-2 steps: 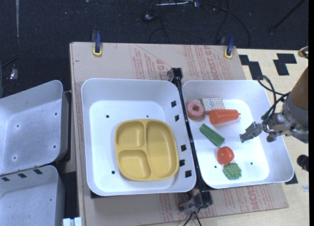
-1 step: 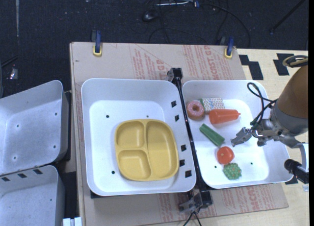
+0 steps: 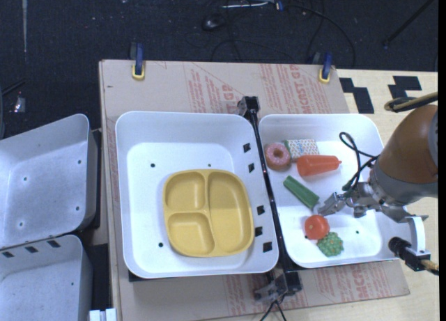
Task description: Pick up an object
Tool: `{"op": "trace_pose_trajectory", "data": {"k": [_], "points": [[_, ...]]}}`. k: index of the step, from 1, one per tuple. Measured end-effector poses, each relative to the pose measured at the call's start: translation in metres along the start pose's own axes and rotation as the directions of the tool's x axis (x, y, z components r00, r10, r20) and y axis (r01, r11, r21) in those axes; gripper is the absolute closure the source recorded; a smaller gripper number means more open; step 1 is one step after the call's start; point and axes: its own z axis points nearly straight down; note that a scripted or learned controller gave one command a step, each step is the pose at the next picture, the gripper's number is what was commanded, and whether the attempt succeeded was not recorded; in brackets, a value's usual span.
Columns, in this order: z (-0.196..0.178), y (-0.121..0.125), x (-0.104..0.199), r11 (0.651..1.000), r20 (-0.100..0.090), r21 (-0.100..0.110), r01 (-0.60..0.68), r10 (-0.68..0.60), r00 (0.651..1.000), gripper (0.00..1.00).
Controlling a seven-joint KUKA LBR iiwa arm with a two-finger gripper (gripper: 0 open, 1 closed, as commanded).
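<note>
**Hand low in the right bin, beside the toy food**

Right now the hand (image 3: 333, 204) sits low inside the right bin (image 3: 367, 126), its metal tip pointing toward that bin's left wall. Taking the hand as the landmark: the green bar (image 3: 301, 191) lies just to its left, slanted, with its lower end very near the fingertips. The red tomato-like ball (image 3: 316, 226) rests just below the hand, close but apart from it, and the green broccoli-like piece (image 3: 331, 244) touches or nearly touches that ball on its far lower side. Above the hand lies the red-orange carrot-like piece (image 3: 318, 165), and further up and left the pink frosted donut (image 3: 278, 155), with a speckled pale block (image 3: 302, 147) beside it.

Nothing shows between the fingers. Whether they stand wide or narrow I cannot tell; the tip is small, grey and blurred against the white floor.

The arm (image 3: 411, 156) comes in from the right of the hand, its orange band bulging over the bin's right rim, and a black cable (image 3: 353, 152) loops from it above the hand. The arm's upper part is cut off by the frame edge.

Well to the left of the hand, the left bin (image 3: 139, 131) holds a yellow divided tray (image 3: 208, 212). Both bins rest on the tabletop (image 3: 188, 86).
</note>
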Motion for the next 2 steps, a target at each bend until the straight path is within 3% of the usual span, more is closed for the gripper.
{"op": "trace_pose_trajectory", "data": {"k": [1, 2], "points": [[-0.013, 0.001, 0.000, 1.000, 0.002, -0.005, 0.000, 0.000, 1.000, 1.00], [-0.067, 0.012, 0.004, 1.000, 0.004, -0.010, 0.005, -0.005, 1.000, 1.00]]}}
